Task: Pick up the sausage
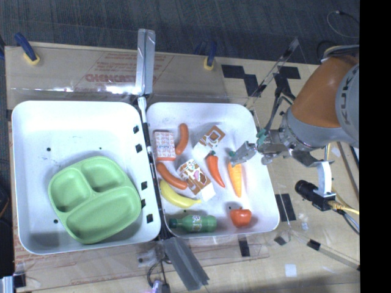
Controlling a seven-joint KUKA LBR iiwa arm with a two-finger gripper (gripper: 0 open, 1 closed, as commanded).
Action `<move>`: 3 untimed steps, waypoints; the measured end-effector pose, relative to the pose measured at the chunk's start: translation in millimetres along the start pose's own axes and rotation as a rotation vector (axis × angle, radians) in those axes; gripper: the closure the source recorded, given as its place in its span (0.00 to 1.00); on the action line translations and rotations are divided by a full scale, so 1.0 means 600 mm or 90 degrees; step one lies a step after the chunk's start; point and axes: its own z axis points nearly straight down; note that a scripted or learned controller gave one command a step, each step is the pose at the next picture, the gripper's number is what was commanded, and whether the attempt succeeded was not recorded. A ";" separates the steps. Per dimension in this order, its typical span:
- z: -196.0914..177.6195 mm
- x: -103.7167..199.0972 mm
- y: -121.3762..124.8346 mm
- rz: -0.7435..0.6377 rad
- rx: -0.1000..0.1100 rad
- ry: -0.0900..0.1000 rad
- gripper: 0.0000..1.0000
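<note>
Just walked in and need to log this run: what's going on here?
A grey and orange arm reaches in from the right, its end effector hovering over the right bin above the carrot. It has nothing in its grasp. The sausage lies untouched near the bin's back, among other toy foods. The left bin holds a green plate.

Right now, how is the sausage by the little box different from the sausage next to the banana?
The upper sausage stands nearly straight up and down in the picture; the lower sausage slants diagonally. The upper one lies beside the red-and-white box; the lower one lies just above the banana, its end against a carton. Both are reddish-orange, curved, and lie in the right bin.
</note>
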 end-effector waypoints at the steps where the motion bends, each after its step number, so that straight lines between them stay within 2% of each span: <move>1: 0.110 0.002 -0.026 -0.045 0.000 0.000 0.00; 2: 0.149 -0.005 0.075 0.083 -0.001 0.000 0.00; 3: 0.202 0.149 0.198 0.065 0.000 0.000 0.00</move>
